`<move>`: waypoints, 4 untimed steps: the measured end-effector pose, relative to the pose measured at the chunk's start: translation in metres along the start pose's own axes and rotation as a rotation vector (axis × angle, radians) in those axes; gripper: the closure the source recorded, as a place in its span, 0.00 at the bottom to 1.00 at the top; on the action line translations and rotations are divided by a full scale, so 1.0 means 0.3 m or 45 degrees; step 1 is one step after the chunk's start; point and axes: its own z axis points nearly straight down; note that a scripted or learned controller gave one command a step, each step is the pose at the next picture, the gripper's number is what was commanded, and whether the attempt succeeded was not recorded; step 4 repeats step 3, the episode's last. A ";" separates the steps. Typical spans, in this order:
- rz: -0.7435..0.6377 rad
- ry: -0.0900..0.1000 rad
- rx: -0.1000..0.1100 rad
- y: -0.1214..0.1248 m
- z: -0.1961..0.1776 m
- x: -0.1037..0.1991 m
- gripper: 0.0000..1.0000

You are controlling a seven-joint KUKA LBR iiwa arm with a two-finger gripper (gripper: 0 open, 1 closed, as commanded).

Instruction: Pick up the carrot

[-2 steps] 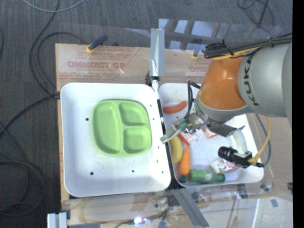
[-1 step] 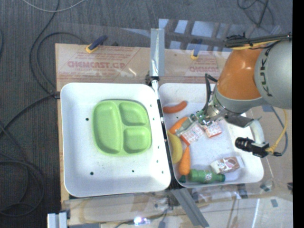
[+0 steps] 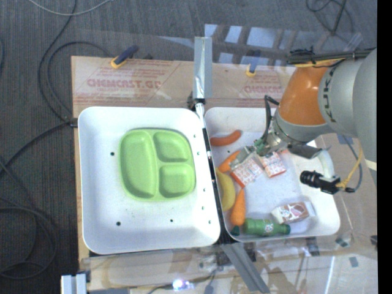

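- Grey carpet lies all round the bench, with black cables trailing across it at the left and top; the bench top itself is a pale printed board [image 3: 131,84], held by a yellow-handled clamp [image 3: 124,55] near its far edge; a metal rail [image 3: 202,66] runs down to the seam between the bins.
- Left bin [image 3: 98,225] carries a green divided plate [image 3: 158,163] at its middle, nothing in its compartments.
- Right bin [image 3: 324,222] is crowded along its left wall: an orange sausage-like piece [image 3: 226,138] near the far left corner, a banana [image 3: 227,190] against the wall, a green bottle [image 3: 267,227] and a small carton [image 3: 293,212] along the near edge, two red-and-white packets [image 3: 248,171] towards the middle.
- Two carrots, I think: one [image 3: 228,162] half tucked under the packets, another [image 3: 238,207] just beside the banana, near the bin's near left corner.
- Gripper [image 3: 264,144] sits low over the packets; how far apart it stands I cannot tell, and nothing is visibly caught in it.
- Judging by that, the exposed carrot near the banana looks the easier target; closing across its width, clear of bottle and banana, would help.
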 end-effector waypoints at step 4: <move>0.291 -0.002 -0.001 0.326 -0.219 0.093 1.00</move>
